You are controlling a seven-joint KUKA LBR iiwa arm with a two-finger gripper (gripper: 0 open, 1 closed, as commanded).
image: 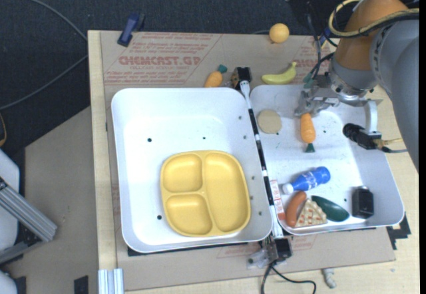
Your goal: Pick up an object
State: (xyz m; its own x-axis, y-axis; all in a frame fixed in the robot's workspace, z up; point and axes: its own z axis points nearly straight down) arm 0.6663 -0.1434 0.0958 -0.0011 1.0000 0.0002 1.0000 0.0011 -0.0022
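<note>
My gripper [310, 104] hangs over the far part of the right bin [379, 173], right above the top end of an orange carrot [307, 130] that lies on the bin floor with its green tip pointing toward the front. A round tan cookie [269, 121] lies just left of the carrot. Nearer the front of the same bin are a blue bottle [309, 179], a hot dog [295, 205], a pizza slice [310, 215], a dark green piece [332, 208] and a black block [363, 201].
The left bin [133, 153] holds a yellow divided plate [204, 191]. On the bench behind the bins lie a banana [279, 75], an orange ball [279, 32], a small orange toy [214, 78], a small black item [242, 75] and a blue object [130, 30].
</note>
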